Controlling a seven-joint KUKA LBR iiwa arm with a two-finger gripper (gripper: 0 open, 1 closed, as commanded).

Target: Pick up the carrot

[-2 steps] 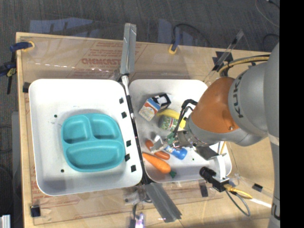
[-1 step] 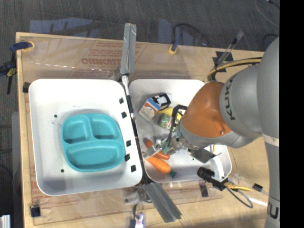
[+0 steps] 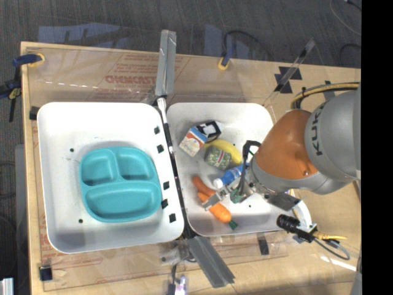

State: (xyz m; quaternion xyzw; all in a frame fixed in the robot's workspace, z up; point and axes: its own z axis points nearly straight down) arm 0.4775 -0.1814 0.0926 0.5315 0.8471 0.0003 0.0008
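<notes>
We see the grey two-finger gripper [image 3: 216,200] low in the right white bin [image 3: 261,118], jaws narrowly parted over the orange carrot [image 3: 220,212] — whether gripping, we cannot tell.

Light is even and fairly bright, falling from overhead. The two white bins [image 3: 55,183] read almost blown out, with little surface detail on their floors. Soft, short shadows sit under the teal tray [image 3: 120,183] toward 6 o'clock. A clear sheet on the tabletop [image 3: 110,72] catches pale streaks of glare toward 12 o'clock. The dark floor [image 3: 92,5] beyond stays dim and grainy. Focus is moderate overall; small items look soft and slightly pixelated, and their edges smear.
</notes>
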